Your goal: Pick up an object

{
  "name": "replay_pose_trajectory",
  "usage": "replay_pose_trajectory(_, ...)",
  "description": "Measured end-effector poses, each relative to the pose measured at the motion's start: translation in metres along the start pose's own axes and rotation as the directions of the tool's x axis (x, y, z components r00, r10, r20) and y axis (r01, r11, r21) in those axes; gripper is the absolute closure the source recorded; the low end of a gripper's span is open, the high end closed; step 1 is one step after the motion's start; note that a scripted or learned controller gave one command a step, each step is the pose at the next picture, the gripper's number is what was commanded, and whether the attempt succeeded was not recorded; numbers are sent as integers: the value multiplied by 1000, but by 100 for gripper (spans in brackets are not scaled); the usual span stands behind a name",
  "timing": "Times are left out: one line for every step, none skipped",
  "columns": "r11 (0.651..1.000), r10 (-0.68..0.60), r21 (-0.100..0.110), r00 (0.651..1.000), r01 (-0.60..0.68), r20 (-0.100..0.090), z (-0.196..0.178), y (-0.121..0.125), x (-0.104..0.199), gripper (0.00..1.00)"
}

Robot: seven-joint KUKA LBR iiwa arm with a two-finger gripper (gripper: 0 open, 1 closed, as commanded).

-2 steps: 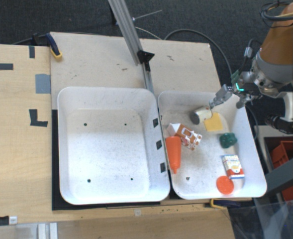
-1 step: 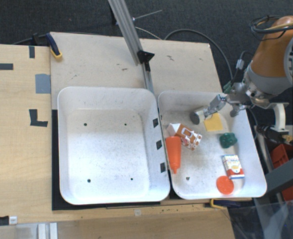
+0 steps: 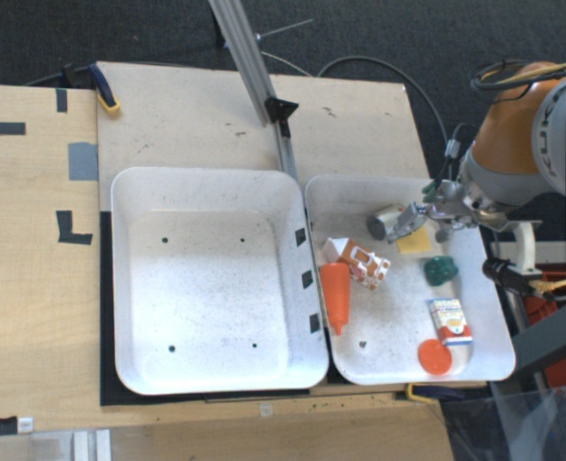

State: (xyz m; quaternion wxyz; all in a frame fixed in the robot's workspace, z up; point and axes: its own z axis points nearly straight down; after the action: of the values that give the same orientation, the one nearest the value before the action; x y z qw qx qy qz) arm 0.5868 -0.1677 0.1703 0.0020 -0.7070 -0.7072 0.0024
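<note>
On the bench, the left bin (image 3: pixel 206 277) takes up the most room, with the right bin (image 3: pixel 398 358) touching its side. Reaching in from the right, the grey and orange arm (image 3: pixel 513 152) hangs over the right bin's upper corner, its gripper (image 3: pixel 427 211) low among the objects there. Whether its fingers are parted or closed on anything cannot be told; the spot is too cluttered. Inside the right bin lie an orange carrot (image 3: pixel 335 296) by the left wall, a red-and-white carton (image 3: pixel 362 262) beside it, a small box (image 3: pixel 449 320), a yellow piece (image 3: pixel 413 242) just under the gripper, possibly a sponge, a grey cylinder (image 3: pixel 382 224), a green lump (image 3: pixel 440 270) and an orange disc (image 3: pixel 434 356).
</note>
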Motion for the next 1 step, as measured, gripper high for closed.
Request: replay_pose_trajectory(1000, 0, 2, 1000, 0, -1, 64, 0, -2, 0)
